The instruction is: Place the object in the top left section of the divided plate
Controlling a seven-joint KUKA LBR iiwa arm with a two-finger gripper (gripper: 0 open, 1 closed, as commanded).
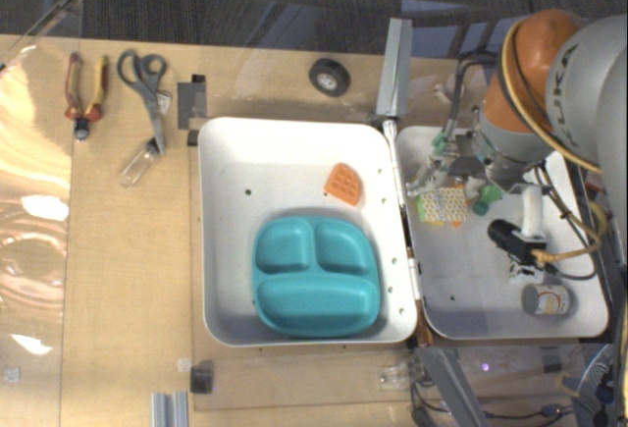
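**Nothing on the plate yet: the pick itself is not settled**

My arm (549, 72), with its orange band, sits closest to the lens and reaches in over the right bin (471, 312). My hand (453, 178) hangs low at that bin's upper left part, and I cannot tell whether it is wide or narrow.

Just below the hand lies a small checkered piece (442, 206), yellow and green. I judge it to be the object I am after. Whether I am touching it, I cannot say; it looks to be resting on the bin floor. A green thing (481, 204) sits just beside it, and a small can (546, 299) stands well apart toward the bin's lower right.

The teal divided plate (316, 302) lies in the left bin (231, 170), and its top left section (285, 250) is bare, as are the other two. An orange waffle-like piece (344, 184) lies near the plate's upper edge, not on it.

So everything is left to do, as I read it: secure the piece, lift it, carry it across the wall between the bins and set it down in that section.
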